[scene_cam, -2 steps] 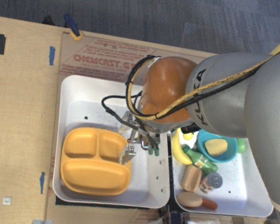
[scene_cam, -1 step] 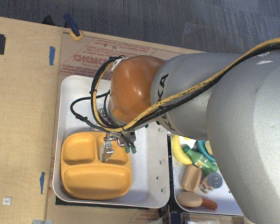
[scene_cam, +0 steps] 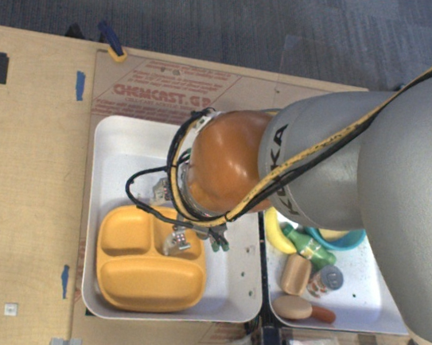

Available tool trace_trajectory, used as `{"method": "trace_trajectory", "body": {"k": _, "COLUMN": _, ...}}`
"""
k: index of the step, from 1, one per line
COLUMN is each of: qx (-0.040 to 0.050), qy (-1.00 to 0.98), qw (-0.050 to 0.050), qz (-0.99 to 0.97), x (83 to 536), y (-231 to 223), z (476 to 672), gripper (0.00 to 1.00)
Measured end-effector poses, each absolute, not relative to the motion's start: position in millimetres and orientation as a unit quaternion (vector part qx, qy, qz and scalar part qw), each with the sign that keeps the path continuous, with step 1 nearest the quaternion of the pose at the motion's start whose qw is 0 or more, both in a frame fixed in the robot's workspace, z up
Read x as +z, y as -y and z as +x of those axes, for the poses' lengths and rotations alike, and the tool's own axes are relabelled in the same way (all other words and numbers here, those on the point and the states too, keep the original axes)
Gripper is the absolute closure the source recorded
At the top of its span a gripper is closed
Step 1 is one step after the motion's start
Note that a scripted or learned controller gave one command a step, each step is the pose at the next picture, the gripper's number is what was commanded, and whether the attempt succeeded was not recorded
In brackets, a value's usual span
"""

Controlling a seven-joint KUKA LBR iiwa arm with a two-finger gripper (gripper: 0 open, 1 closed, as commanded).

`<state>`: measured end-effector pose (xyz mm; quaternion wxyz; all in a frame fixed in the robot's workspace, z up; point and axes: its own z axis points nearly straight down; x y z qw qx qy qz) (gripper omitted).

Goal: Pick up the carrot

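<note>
Arm (scene_cam: 347, 155) takes most of the space: a grey bulk with an orange band, coming in from the view's right and hanging over the far edge of the yellow divided tray (scene_cam: 150, 266). That tray is the landmark here. It lies in the near half of the left bin (scene_cam: 123, 146), which sits on the bench (scene_cam: 14, 178).

The right bin (scene_cam: 366, 295) stands just beside the tray's bin, on the view's right of the tray. The gripper (scene_cam: 179, 240) points down over the tray's small far-right compartment, under loops of black cable. Whether it is open or closed cannot be told, because the wrist hides too much. Nothing is seen held in it.

Everything else lies to the right of the tray, in the other bin:
- a teal bowl (scene_cam: 342, 241), partly under the arm
- a banana (scene_cam: 274, 231)
- a green piece (scene_cam: 307, 247)
- a tan cylinder (scene_cam: 294, 273)
- a tan oval (scene_cam: 292, 308)
- a small grey-blue round thing (scene_cam: 331, 278)

The carrot (scene_cam: 323, 314) seems to be the small orange-red piece just beside the oval, well apart from both the tray and the gripper.
</note>
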<state>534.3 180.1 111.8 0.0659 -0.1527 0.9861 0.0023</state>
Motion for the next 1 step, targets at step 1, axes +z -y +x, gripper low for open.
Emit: {"method": "trace_trajectory", "body": {"k": 1, "qx": 0.0045, "qy": -0.984, "qw": 0.095, "qz": -0.147, "x": 135.9, "y": -179.6, "z": 552.2, "gripper": 1.00}}
